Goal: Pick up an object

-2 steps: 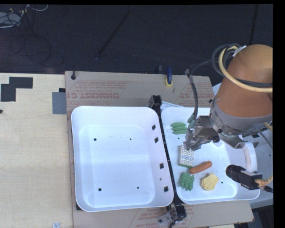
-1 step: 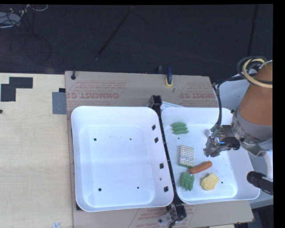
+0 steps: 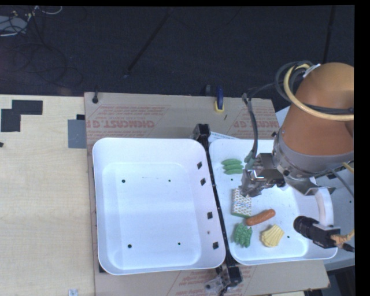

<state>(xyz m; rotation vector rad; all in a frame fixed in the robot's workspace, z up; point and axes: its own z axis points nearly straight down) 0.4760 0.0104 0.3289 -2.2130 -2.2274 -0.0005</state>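
Robotics lab: industrial arm [image 3: 318, 124] at right over plywood bench [image 3: 46, 191], two white bins [image 3: 150, 205] side by side, loose cables [image 3: 34, 14] on dark floor at far side.

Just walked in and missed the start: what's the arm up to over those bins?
The gripper is down in the right bin, right over a small patterned block. Nearby lie a green pea pod, an orange sausage, a green leafy piece and a yellow ridged piece. Nothing looks lifted yet.
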